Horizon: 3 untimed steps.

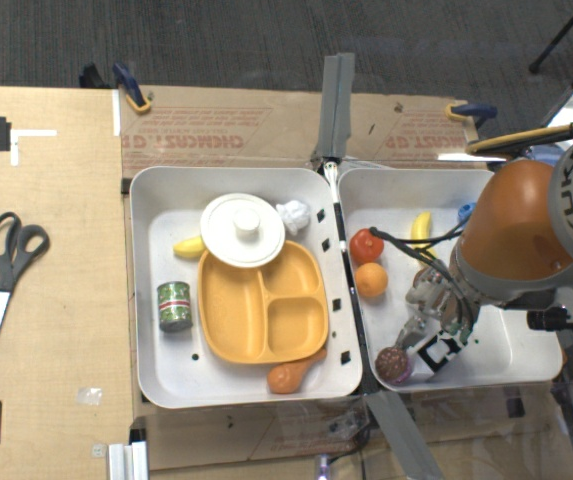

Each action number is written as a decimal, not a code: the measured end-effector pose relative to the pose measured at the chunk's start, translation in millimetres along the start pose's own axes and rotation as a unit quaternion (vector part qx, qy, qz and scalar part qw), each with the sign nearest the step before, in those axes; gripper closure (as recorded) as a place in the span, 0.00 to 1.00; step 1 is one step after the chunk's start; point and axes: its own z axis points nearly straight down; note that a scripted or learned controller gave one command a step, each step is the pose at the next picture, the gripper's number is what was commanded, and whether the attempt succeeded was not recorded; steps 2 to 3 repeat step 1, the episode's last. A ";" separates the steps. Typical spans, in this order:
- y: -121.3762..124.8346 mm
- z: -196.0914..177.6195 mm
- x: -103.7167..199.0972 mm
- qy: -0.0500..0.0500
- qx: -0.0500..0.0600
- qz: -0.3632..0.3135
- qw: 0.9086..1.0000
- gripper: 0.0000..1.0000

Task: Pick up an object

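Observation:
My gripper [418, 346] hangs low in the right bin [526, 363], at its front left. A dark purple round fruit [393, 365] lies just left of and below the gripper tip, touching or nearly touching it. An orange [371, 281] and a red tomato-like fruit [366, 245] lie further back along the bin's left wall. A yellow banana-shaped piece [422, 227] and a small blue object [465, 212] sit at the back, partly hidden by the arm's orange band [516, 223].
The left bin [151, 298] holds a yellow divided tray [263, 308], a white round lid [243, 230], a green can [174, 305], a yellow piece [189, 248], a crumpled white item [294, 214] and a brown-orange fruit [288, 376]. Scissors [8, 263] lie on the bench at far left.

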 end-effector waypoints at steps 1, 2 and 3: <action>34.4 0.0 -58.8 0.000 0.000 -0.013 1.000 0.00; 34.4 0.0 -58.8 0.000 0.000 -0.013 1.000 0.00; 34.4 0.0 -58.8 0.000 0.000 -0.013 1.000 0.00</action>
